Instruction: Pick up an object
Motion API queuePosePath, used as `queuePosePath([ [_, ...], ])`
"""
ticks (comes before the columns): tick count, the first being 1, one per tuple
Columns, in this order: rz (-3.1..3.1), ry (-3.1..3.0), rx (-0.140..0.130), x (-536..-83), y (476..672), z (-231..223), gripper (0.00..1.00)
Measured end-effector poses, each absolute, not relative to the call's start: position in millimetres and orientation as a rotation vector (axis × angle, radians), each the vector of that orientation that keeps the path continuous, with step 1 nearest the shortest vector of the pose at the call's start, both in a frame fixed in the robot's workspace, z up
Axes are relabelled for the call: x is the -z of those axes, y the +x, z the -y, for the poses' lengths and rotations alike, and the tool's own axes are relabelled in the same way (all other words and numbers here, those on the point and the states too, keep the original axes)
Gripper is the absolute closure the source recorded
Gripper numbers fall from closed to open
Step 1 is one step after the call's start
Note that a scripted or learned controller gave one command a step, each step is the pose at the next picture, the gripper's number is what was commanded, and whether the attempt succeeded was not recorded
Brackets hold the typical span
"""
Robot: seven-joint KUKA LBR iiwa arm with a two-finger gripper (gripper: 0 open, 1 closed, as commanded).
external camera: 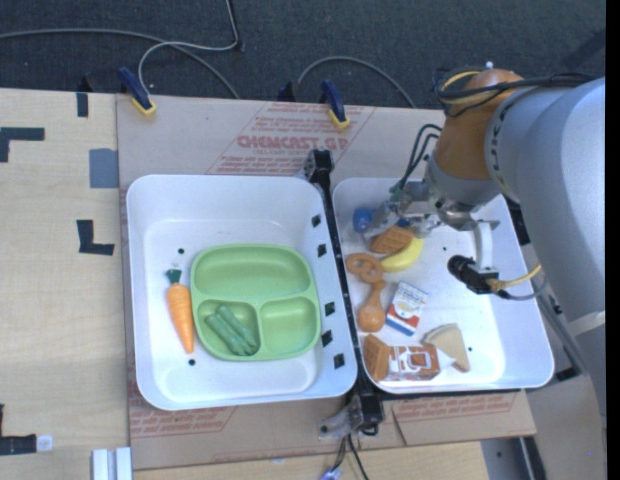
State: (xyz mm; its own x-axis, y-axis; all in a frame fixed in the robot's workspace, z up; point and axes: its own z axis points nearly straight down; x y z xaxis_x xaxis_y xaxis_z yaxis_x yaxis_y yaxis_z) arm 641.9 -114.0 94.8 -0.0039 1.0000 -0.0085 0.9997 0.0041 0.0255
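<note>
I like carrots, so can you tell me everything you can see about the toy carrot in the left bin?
The carrot is a small toy, smooth like plastic, with an orange body and a little dark green top. It lies flat on the floor of the left white bin, green end pointing toward the far side, tip toward the near side. It sits right along the left edge of the green divided plate, seemingly touching it. Nothing lies on top of it.

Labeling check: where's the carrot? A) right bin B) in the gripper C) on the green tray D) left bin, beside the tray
D: the carrot lies on the left bin floor, just left of the green tray.
</note>
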Motion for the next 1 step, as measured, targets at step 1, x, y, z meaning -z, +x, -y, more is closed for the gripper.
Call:
queuePosePath([
  [1, -2.206, 2.200, -0.022, -94.9, 636.9, 109.6, 0.00],
])
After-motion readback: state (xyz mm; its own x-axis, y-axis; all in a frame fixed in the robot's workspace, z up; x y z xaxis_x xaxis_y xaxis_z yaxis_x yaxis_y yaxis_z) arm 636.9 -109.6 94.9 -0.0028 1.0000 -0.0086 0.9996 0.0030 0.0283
